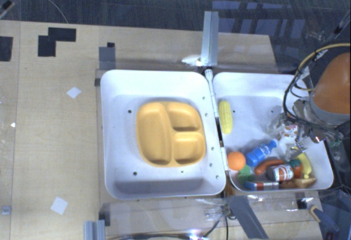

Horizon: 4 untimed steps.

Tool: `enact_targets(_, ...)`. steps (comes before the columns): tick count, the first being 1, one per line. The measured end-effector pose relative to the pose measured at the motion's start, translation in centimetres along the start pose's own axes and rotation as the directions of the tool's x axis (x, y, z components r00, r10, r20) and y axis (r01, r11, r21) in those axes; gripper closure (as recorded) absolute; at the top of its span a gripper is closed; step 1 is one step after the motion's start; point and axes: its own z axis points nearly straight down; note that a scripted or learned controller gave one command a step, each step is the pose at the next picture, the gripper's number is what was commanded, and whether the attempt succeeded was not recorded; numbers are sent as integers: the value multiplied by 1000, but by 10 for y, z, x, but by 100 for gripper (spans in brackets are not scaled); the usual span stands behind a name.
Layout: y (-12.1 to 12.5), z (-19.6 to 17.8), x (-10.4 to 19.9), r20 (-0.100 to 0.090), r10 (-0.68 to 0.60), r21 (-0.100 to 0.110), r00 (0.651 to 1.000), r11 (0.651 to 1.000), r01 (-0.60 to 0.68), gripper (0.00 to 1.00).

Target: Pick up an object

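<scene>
The wooden tabletop carries two shallow white plastic bins side by side. The left bin holds a yellow three-compartment plastic tray, lying flat near its centre, apart from every wall.

The right bin holds the loose items from which one is to be picked. A yellow toy corn cob lies alone against the bin's 9 o'clock wall. The rest are heaped toward the bin's 5 o'clock corner: an orange ball, a blue plastic bottle just beside it, a red sausage-shaped piece, a small labelled bottle and a yellow banana-shaped piece. The pieces touch or overlap, and the heap appears to have slid into the low corner; this crowding will likely make a clean single grasp difficult. The corn cob, being isolated, looks the easier candidate.

The grey arm enters from 3 o'clock, its orange band hanging over the right bin's 3 o'clock side with black cables looped round it. The wrist points steeply downward. The claw sits below it, just above the heap, near some crumpled pale wrapping. Whether the claw is open or closed cannot be determined, since the wrist hides it. No item can be confirmed as held; I judge the pick not yet secured.
</scene>
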Motion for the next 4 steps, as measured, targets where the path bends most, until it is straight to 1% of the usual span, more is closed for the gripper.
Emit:
enact_targets(1,42,4,-102,4,309,-4,951,951,-309,0)
enact_targets(2,-4,-80,-38,1,-154,3,988,988,154,0)
enact_targets(3,-4,-5,-10,-6,-122,-8,993,993,122,0)
enact_targets(4,44,3,-76,4,282,-2,959,959,-282,0)
